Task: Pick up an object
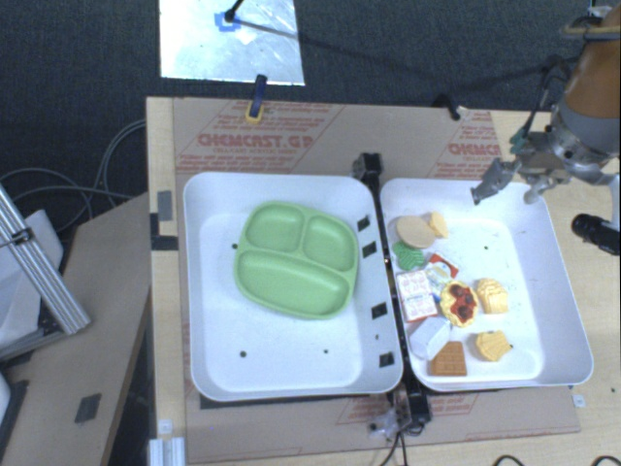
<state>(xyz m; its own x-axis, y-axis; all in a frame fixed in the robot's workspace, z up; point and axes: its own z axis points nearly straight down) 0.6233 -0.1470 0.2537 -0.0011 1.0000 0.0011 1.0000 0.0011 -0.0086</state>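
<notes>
My gripper (509,188) hangs above the far edge of the right bin (543,260), fingers spread apart and nothing between them. The small food items lie below and to its left in that bin: a tan round piece (415,230), a yellow chunk (439,223), a green piece (408,257), a white printed packet (417,294), a red-and-yellow piece (459,302), a yellow block (492,295), another yellow block (492,346) and an orange-brown wedge (448,359). All rest on the bin floor.
The left bin (209,289) holds a green divided plate (296,258). A black divider (383,260) with clips runs between the bins. Cardboard lies under both. A metal sheet (231,27) sits at the back, an aluminium frame (34,260) at the left.
</notes>
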